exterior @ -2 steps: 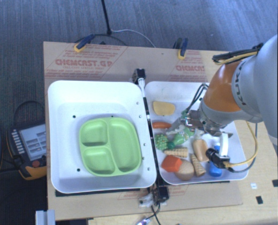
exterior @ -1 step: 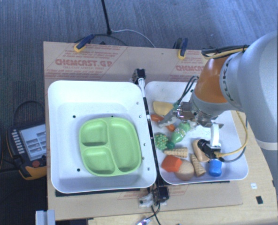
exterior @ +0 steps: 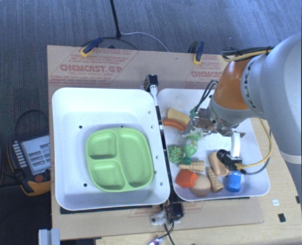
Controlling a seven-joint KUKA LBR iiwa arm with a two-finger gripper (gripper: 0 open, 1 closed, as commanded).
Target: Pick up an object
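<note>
The right bin [exterior: 258, 185] holds several toy food pieces. My gripper [exterior: 198, 129] is low in this bin's upper left part, just above a pale green piece [exterior: 191, 147] and beside an orange and yellow piece [exterior: 175, 118]. A dark green dotted ball [exterior: 174, 153] lies left of the pale green piece. Below them lie a tan waffle strip [exterior: 192, 166], a red-orange block [exterior: 186, 178], a tan lump [exterior: 202, 187], a bread stick [exterior: 215, 180], a bun [exterior: 218, 163] and a blue cup [exterior: 233, 182].
The left bin [exterior: 69, 106] holds a green divided plate [exterior: 120, 158]. The grey arm with its orange band [exterior: 231, 86] covers the right bin's upper right. A cable [exterior: 253, 162] loops over the right bin. Clamps [exterior: 91, 46] grip the board's far edge.
</note>
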